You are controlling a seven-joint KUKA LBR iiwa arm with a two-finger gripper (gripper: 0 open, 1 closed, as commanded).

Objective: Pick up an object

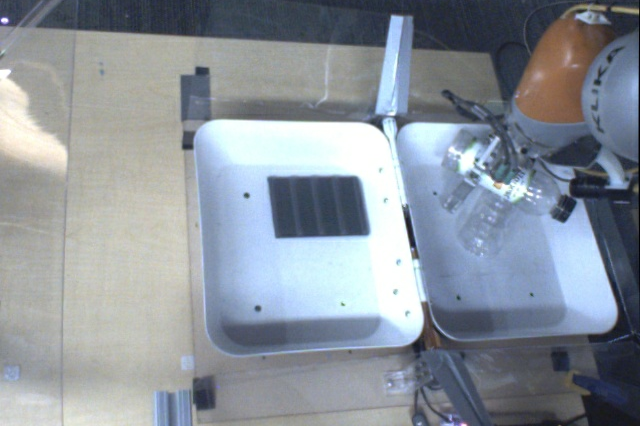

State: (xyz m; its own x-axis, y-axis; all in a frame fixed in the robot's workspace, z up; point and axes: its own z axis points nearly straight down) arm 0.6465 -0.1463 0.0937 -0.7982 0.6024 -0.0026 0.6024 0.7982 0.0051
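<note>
Nearest the camera, the front edge of the wooden bench (110, 314) carried small clutter: a grey bracket and a black clip at the left corner, and a tangle of cables and clear plastic pieces (430, 389) just below the seam between the bins, probably rig fittings left out of the working area.

Next came the two shallow white bins, set touching side by side so the arm could serve both from one stance. The left bin (230, 214) held a dark ribbed rectangular pad (318, 206), lying flat near its middle, slightly toward the far side. It was the one plain candidate for picking, and it lay well apart from the arm.

The right bin (560, 304) showed a bare floor in its near half. Over its far half hung the gripper (492, 176), a cluster of clear plastic parts, wires and a small green board, pointing down and to the left. Its translucent parts blurred against the white floor, so I could not tell how the jaws stood, nor whether anything was caught between them.

Farthest, at the right, the arm's orange band (570, 64) and grey link rose above the bin. A grey metal post (396, 64) stood at the far end of the seam, likely keeping the bins in place.
</note>
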